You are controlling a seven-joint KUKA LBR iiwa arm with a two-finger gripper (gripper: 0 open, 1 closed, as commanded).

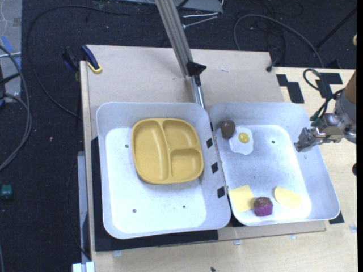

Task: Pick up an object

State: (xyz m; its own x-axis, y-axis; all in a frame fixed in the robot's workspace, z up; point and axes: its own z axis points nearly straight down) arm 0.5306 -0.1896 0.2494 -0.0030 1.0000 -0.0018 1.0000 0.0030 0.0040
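The left bin (113,169) holds just a yellow tray (167,151), so the small pickable pieces sit in the right bin (317,174): brown ball (227,128), fried egg (242,141), cheese (241,198), purple cup (262,206), yellow slice (287,197). The gripper (303,140) hangs over that bin's right rim with nothing in it, likely set for a descent; how wide it gapes I cannot tell.

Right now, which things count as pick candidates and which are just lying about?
Belongs to the job:
- gripper, at the right bin's right rim
- fried egg
- brown ball
- yellow square
- purple cupcake
- yellow wedge

Lying about:
- yellow divided tray in the left bin
- blue clamp
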